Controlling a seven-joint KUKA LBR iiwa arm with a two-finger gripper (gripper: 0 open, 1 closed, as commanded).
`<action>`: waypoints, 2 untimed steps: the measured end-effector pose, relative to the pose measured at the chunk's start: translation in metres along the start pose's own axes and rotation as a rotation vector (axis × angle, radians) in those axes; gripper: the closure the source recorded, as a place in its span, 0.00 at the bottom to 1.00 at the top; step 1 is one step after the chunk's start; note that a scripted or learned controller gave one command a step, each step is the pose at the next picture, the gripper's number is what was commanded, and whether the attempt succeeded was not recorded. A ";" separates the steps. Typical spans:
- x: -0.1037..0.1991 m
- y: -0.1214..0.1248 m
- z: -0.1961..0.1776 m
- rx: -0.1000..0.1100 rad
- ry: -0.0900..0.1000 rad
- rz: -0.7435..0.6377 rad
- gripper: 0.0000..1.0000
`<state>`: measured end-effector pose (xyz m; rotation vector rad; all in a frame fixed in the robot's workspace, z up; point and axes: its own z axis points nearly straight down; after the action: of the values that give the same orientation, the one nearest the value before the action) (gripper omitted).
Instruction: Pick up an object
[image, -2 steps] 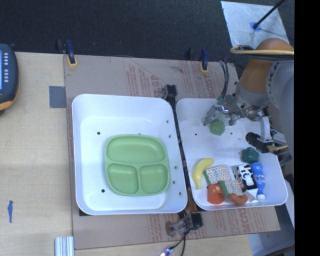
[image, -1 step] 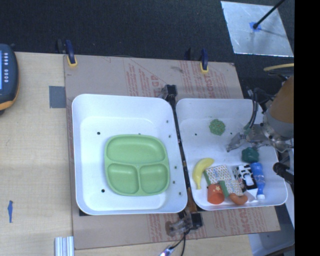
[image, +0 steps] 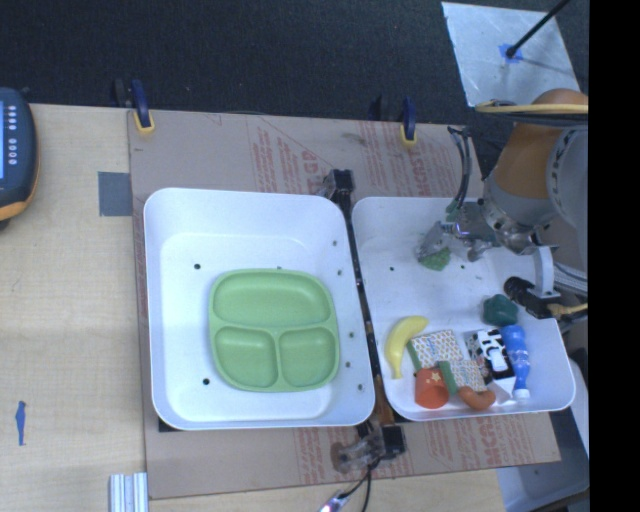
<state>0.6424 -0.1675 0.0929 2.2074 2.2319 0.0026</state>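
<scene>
The gripper (image: 437, 247) is reaching into the right bin (image: 395, 225), sitting over a small green object (image: 436, 260) at its far side; whether it is grasping it, I cannot tell. A banana (image: 403, 340), tomato (image: 431, 389), carrot (image: 476, 398), blue bottle (image: 516, 358) and dark green piece (image: 500, 307) are lying nearer. A green tray (image: 272, 329) is lying in the left bin (image: 170, 300).

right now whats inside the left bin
The left bin holds one green divided tray, lying flat, its three compartments bare. The bin floor beneath the tray is covered, so anything under it can't be seen.
</scene>
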 end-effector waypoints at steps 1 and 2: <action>-0.004 -0.003 -0.010 0.007 0.000 0.003 1.00; -0.024 0.017 -0.118 -0.007 -0.004 0.006 1.00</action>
<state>0.6591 -0.1913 0.2107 2.2080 2.2200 0.0060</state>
